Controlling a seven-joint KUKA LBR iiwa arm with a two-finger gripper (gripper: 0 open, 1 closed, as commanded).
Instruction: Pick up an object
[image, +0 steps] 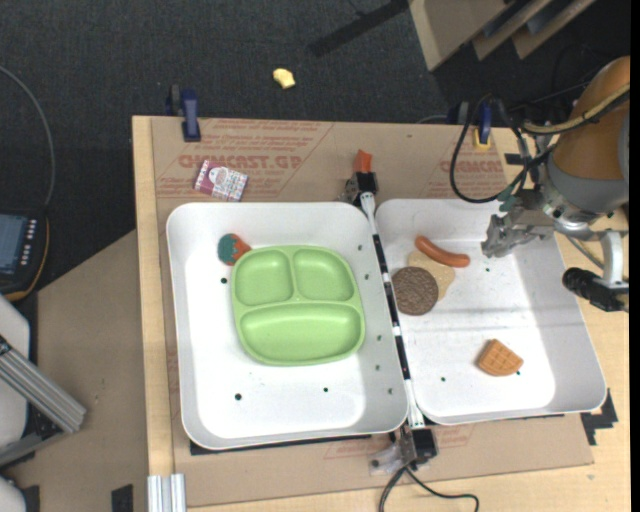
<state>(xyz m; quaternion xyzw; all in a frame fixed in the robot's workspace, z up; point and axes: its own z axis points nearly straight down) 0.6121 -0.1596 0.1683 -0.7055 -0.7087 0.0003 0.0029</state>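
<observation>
My gripper (497, 242) hangs low over the far right part of the right bin (560, 330), just right of a red sausage (443, 252). Nothing shows in its grasp. Near that bin's left wall, a brown round patty (414, 289) lies on a beige slice (440, 274). An orange waffle-like piece (499, 358) rests toward the bin's front. In the left bin (200, 350), a green divided plate (297, 304) lies flat, and a small red and teal object (234, 248) sits at its far left corner.
A raised divider with a cable (385, 290) separates the two bins. A pink and white packet (220, 180) lies on the bench behind the left bin. Blue clamps (189, 113) (483, 125) and an orange clamp (362, 160) stand along the back edge.
</observation>
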